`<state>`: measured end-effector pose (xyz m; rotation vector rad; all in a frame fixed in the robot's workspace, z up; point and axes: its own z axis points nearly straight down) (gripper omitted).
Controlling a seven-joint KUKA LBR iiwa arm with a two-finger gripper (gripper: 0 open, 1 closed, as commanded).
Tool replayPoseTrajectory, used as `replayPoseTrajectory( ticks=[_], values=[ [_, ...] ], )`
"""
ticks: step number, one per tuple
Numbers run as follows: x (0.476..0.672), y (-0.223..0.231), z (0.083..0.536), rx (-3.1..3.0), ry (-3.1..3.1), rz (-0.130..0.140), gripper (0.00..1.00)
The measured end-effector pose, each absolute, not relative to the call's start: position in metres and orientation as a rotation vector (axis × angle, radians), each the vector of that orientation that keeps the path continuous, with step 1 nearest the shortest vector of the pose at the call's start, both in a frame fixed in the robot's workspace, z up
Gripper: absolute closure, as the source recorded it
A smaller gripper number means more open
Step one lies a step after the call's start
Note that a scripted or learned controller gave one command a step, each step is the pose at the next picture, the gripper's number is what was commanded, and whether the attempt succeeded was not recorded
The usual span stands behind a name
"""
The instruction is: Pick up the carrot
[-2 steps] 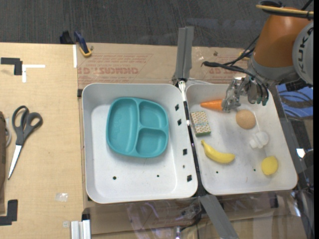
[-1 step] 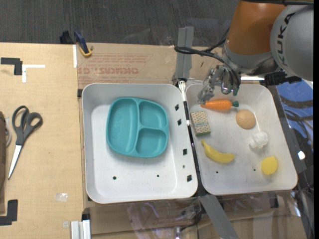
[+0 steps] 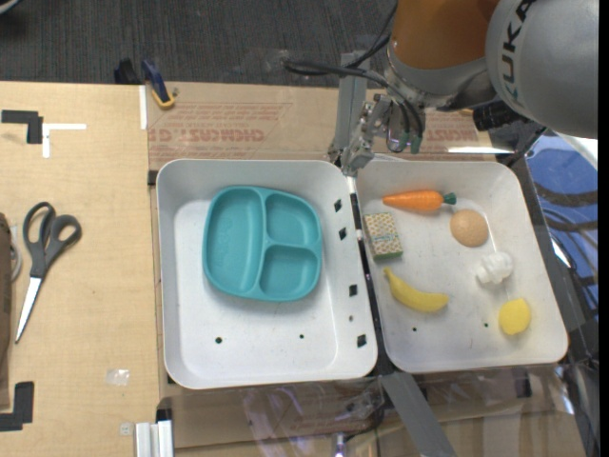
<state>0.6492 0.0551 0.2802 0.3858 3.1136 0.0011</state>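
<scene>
Two white bins share the bench; the carrot [image 3: 415, 200] lies crosswise just below-right of the raised gripper [image 3: 371, 139], whose grip cannot be told.

Orange carrot [image 3: 414, 200], teal plate [image 3: 263, 244], yellow banana [image 3: 416, 293]

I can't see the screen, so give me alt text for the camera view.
An orange plastic carrot lies in the right white bin beside toy foods, the grey arm's claw above the bin's far left corner. The left white bin holds a teal divided plate.
</scene>
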Motion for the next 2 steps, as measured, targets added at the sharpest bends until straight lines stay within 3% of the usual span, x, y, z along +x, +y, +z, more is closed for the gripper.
replayPoseTrajectory(
  ticks=[1, 2],
  values=[
    [0.640, 0.004, 0.227, 0.754, 3.049, -0.002, 1.00],
    [0.593, 0.052, 0.229, 1.197, 2.904, -0.002, 1.00]
  ],
)
